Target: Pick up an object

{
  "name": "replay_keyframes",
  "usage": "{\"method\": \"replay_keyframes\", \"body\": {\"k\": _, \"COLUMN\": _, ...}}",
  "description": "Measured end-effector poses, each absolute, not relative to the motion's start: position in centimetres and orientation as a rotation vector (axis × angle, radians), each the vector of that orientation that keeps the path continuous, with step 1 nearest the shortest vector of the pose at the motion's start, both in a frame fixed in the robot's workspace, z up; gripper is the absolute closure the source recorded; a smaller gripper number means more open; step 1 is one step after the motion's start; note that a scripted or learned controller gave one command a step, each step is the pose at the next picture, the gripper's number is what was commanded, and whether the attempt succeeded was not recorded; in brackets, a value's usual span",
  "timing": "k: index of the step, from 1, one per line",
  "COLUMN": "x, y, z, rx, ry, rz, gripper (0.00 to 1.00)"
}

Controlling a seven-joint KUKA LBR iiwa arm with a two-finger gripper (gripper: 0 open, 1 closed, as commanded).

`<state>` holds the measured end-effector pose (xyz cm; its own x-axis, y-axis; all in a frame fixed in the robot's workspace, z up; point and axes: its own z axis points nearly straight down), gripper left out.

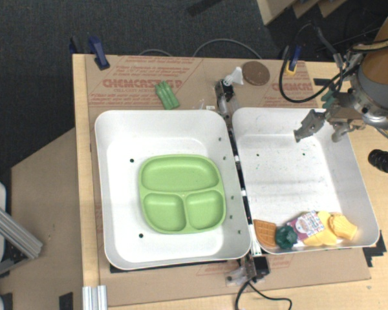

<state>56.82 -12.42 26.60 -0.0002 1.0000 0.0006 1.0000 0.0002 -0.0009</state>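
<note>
Several small objects lie bunched at the near edge of the right bin [291, 166]: a brown waffle-like wedge [265, 232], a dark green piece [286, 237], a pink and white packet [308, 223] and yellow-orange pieces [339, 228]. My gripper [319, 133] hangs over the far right part of that bin, well away from the pile. Its two grey fingers [305, 128] stand apart, open, with nothing between them.
The left bin [116, 141] holds a green divided plate [181, 194]. On the cardboard behind the bins lie a green clip [167, 95], a brown disc [255, 73] and cables [297, 82]. A black part [381, 160] sticks in at the right.
</note>
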Motion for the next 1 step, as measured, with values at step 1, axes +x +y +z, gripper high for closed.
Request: {"method": "replay_keyframes", "body": {"k": 1, "x": 53.5, "y": -18.5, "z": 20.46, "rx": -2.226, "ry": -2.21, "rz": 0.009, "gripper": 0.0}}
